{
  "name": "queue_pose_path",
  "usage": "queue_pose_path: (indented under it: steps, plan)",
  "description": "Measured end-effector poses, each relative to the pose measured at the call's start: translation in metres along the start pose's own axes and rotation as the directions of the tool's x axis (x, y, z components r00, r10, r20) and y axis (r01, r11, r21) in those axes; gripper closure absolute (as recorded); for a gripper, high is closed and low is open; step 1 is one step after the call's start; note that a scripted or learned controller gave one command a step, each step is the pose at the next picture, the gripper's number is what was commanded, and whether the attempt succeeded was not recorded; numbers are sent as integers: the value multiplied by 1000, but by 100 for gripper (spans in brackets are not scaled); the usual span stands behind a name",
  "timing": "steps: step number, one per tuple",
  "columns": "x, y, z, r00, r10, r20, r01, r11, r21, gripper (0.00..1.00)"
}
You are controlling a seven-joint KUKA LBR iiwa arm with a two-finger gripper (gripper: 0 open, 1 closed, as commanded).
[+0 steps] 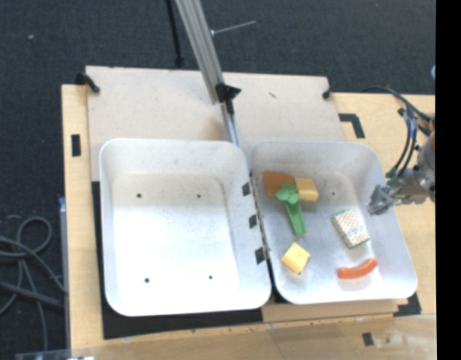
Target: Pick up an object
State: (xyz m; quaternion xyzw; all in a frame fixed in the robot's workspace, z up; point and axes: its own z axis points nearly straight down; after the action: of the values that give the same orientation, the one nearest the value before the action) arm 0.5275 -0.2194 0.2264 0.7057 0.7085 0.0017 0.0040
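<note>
Camera view: gripper [381, 199] over right bin's [387, 172] right rim, whether spread or closed I cannot tell.
Green peg [293, 208], yellow block [295, 258], patterned box [351, 228] and orange sausage [357, 269] lie loosely spaced inside; left bin [118, 163] is smooth white.

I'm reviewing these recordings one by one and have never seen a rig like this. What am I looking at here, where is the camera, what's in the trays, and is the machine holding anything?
This is one camera fixed above a bench, looking down at a slant. Two shallow white bins sit side by side: the left bin and the right bin. The robot arm reaches in from the picture's right; its gripper is at the right bin's right rim, with nothing seen between its fingers. In the right bin lie an orange-brown block, a yellow block beside it, a green toy, a yellow cube, a patterned packet and a small orange-red piece. The job is to pick up one object; none is lifted yet.
</note>
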Motion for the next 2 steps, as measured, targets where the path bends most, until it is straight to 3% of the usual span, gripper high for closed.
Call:
queue_pose_path:
  steps: [1, 2]
  plan:
    - [-7, 8, -48, 1000, 0, 0, 0, 1000, 2, 100]
    - [47, 17, -35, 1000, -3, -3, 3, 1000, 6, 100]
